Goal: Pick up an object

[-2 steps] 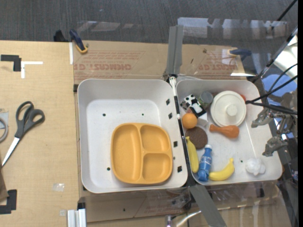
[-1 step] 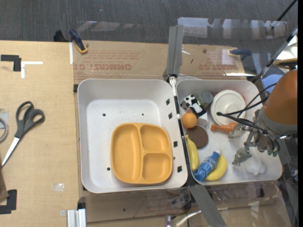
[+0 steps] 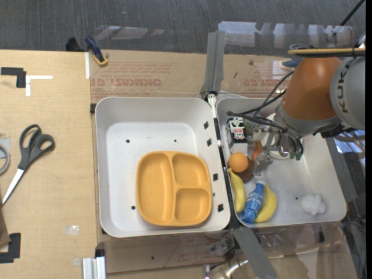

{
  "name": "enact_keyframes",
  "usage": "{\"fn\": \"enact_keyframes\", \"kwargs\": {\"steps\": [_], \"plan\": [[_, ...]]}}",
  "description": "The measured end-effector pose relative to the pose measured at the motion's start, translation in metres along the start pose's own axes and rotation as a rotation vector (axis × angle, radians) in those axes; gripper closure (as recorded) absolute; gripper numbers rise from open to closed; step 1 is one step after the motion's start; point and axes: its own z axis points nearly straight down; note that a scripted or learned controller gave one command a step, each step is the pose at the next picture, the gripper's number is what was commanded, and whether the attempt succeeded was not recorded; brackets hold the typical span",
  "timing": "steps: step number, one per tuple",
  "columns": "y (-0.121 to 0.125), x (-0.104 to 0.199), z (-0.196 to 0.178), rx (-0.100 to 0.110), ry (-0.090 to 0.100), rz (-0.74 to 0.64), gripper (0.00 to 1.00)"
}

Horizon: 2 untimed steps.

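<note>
In the right bin (image 3: 299, 176), a small orange fruit (image 3: 237, 162) lies by the left wall. Just below it are two bananas (image 3: 238, 192), with a blue bottle (image 3: 253, 201) lying between them. My gripper (image 3: 261, 154) hangs low in this bin, just right of the orange and above the bottle, under the arm's orange band (image 3: 308, 89). A white crumpled lump (image 3: 312, 203) rests near the bin's right front corner. Nothing shows as held.
The left bin (image 3: 116, 156) holds a yellow divided plate (image 3: 174, 188). A small black, white and red item (image 3: 235, 129) sits at the right bin's back left, beside cables. Scissors (image 3: 29, 150) lie on the bench at far left.
</note>
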Motion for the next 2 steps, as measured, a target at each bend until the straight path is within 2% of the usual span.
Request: {"fn": "enact_keyframes", "kwargs": {"steps": [1, 2], "plan": [[-0.0219, 0.0757, 0.0009, 0.001, 0.003, 0.006, 0.0], [-0.0215, 0.074, -0.0088, 0.002, -0.001, 0.003, 1.0]]}}
